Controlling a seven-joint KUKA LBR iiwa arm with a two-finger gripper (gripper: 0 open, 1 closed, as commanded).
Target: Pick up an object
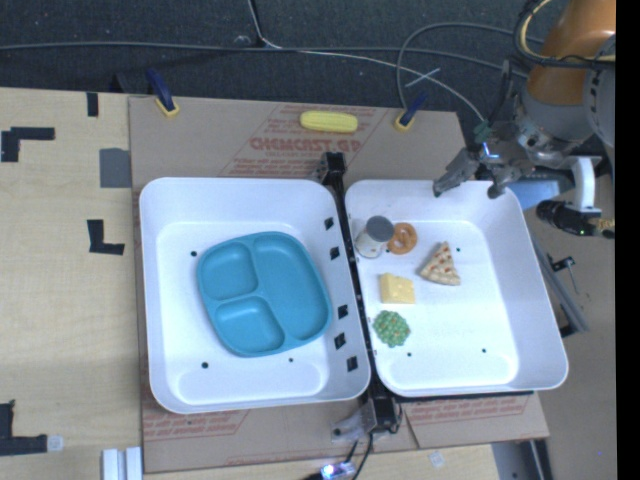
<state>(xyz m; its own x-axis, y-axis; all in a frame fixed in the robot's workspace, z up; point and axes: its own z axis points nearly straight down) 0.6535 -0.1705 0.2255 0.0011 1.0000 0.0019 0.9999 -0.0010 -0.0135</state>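
Cardboard sheet (pixel 200 153) covers the bench under both bins. Left bin (pixel 160 268) holds a blue divided plate (pixel 263 293), three sections, sitting flat near the bin's middle. Right bin (pixel 520 308) holds the small items, all bunched at its left side close to the divider between the bins.

Arm (pixel 570 58) comes in at upper right, orange band up top, grey wrist below. Gripper (pixel 468 181) sits over the top rim of the right bin, fingers spread apart, nothing between them. Well apart from every item in the bin.

Items in right bin: pizza slice (pixel 440 265) right of the others, tip pointing up. Cheese cube (pixel 397 289), yellow, just below the pretzel. Broccoli piece (pixel 391 328), green, below the cheese, near the bin's left wall. Grey can (pixel 377 232) at the upper left, touching or just beside the pretzel (pixel 403 238), brown ring.

Outside the bins: yellow banana (pixel 328 121) lies on the cardboard above the left bin. Two clamps with blue handles at the cardboard's top edge, one left (pixel 160 93), one right (pixel 409 111). Cables run across the dark floor at top.
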